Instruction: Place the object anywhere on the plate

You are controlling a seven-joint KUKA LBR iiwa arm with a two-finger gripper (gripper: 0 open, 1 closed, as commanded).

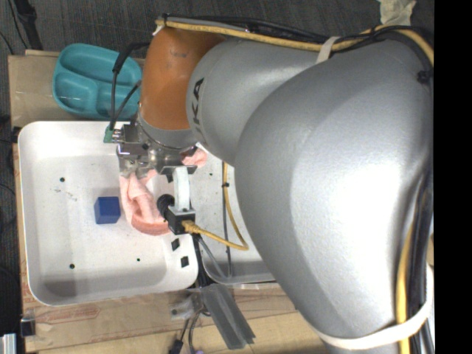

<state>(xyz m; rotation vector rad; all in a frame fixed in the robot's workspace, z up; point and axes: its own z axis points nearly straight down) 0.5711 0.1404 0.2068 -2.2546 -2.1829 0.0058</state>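
The claw (147, 169) hangs over the left bin (44, 220), close under the orange band (168, 80) of the arm (310, 168), and its fingers are buried against a pink plate (144, 209) — from this slanted view I cannot tell whether they are spread or closed, nor whether anything sits between them. The pink plate lies directly beneath and just near of the claw, tilted or crumpled-looking, with part of its rim hidden by the wrist hardware and a black fitting. Just left of the plate, apart from it by a narrow strip of white floor, a small blue block (107, 210) rests flat on the bin bottom — it is on the bin floor, not on the plate. A yellow cable (221, 240) loops from the black fitting toward the right, crossing the inner wall of the bin. Beyond the far edge of the bin, a teal plastic moulded item (85, 80) sits on the wooden bench (18, 87). The grey bulk of the arm covers the right side of the scene, so the second bin is almost wholly hidden behind it.
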